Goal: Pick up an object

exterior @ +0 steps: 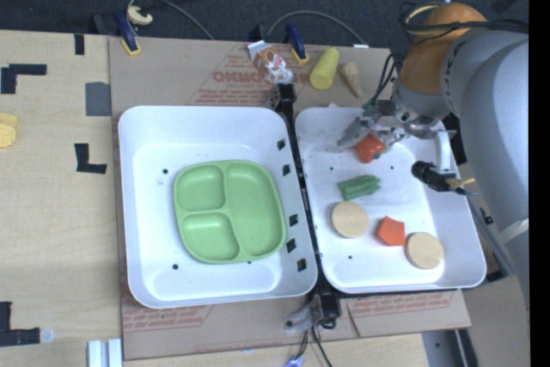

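Observation:
My gripper is low over the back of the right bin, reaching in from the right. A small red-orange object lies right under its tip, touching or nearly touching it. Whether that object is held is unclear from this angle. In front of it lie a green piece, a round tan disc, an orange-red block and a second tan disc.
The left bin holds a green divided plate. Behind the bins on the cardboard lie a yellow cylinder, a tan cone and a small packet. The arm's grey body covers the right bin's right side.

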Robot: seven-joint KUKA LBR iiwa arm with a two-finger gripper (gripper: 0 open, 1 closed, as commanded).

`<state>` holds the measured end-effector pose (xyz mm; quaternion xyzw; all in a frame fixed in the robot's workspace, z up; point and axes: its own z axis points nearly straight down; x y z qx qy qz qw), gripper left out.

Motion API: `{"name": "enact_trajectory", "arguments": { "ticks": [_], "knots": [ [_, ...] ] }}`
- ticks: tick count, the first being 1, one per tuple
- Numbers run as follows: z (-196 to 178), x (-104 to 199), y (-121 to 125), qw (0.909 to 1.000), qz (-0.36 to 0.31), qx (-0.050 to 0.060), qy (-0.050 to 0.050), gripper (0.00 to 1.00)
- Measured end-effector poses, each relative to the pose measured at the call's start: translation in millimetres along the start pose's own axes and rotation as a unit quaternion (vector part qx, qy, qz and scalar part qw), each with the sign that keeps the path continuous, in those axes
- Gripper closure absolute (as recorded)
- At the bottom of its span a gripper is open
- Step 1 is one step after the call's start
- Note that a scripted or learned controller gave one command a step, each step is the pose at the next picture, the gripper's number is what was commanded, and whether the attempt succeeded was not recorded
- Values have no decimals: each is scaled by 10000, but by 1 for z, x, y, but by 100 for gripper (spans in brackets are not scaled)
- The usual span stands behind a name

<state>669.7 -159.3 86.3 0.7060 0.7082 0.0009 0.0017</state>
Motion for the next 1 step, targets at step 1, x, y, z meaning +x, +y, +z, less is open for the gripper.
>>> {"name": "enact_trajectory", "arguments": {
  "ticks": [1],
  "knots": [
    [-10, 0, 0, 10000, -5, -1, -9, 100]
  ]
}}
